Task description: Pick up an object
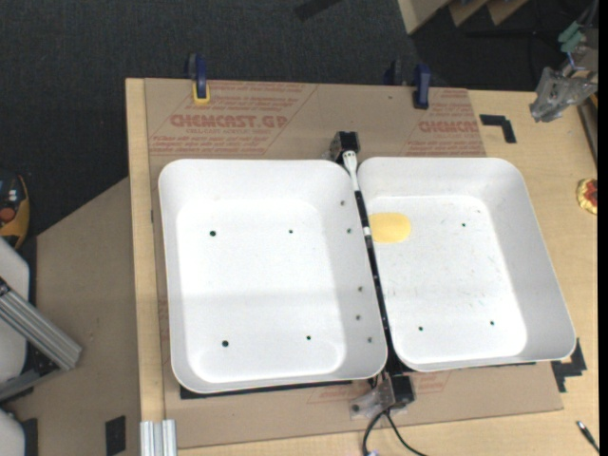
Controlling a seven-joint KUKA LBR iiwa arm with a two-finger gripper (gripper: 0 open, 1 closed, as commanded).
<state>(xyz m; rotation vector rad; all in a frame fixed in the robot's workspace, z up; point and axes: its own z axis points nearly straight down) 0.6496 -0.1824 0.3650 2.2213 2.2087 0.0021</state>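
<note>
A small flat yellow object [389, 227] lies in the right bin [532, 255], close to that bin's left wall and towards its far side. My gripper [562, 88] shows as a grey metal part at the view's upper right edge, beyond the right bin's far right corner and well away from the yellow object. Nothing is seen held in it.
The left bin [176, 255] sits beside the right one on a brown board [285, 112], with two blue clamps [199, 72] at the board's far edge. A black divider strip [366, 245] runs between the bins. Cables [385, 407] lie at the front.
</note>
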